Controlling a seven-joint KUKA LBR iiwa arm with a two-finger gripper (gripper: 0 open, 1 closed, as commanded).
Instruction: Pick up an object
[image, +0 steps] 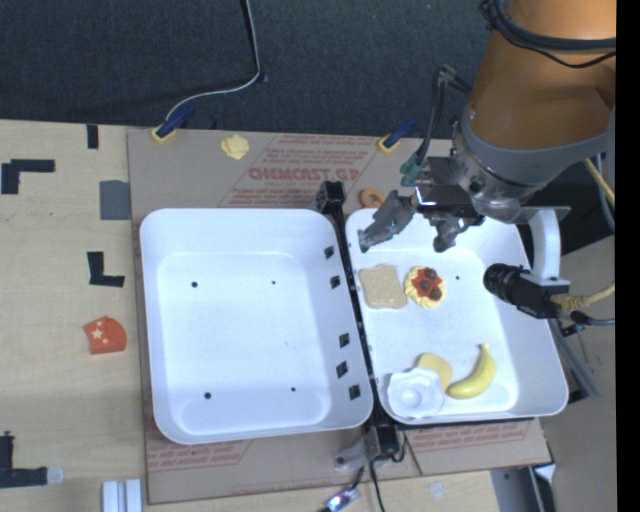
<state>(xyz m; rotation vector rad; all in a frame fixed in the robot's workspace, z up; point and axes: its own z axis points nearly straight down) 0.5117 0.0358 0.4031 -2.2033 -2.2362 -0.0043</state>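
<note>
The biggest thing in the frame is the grey arm (540, 90) with its orange band, which fills the upper right corner and reaches down over the right bin. Under both bins lies a brown cardboard sheet (290, 170), and on it there is red printing; it seems to read "CHEMCAST GP", but the letters are small and not fully clear. The left bin (160, 240) takes the middle of the frame and the right bin (530, 330) sits just beside it toward the right, the two joined along a dark middle strip. The gripper (412, 228) hangs over the upper part of the right bin with its two fingers spread apart, and nothing is seen between them. Just below it, in the same bin, a tan slice of toast (381, 286) lies flat, touching a small round pastry with red topping (425, 286) on its right. Toward the lower right of this bin a yellow banana (475, 374) curves next to a pale yellow piece (433, 364) and a white lumpy object (414, 393). At the left of the frame a small red-orange toy (106, 335) rests on the wooden bench, and at the top a little yellow object (235, 147) lies on the cardboard.
</note>
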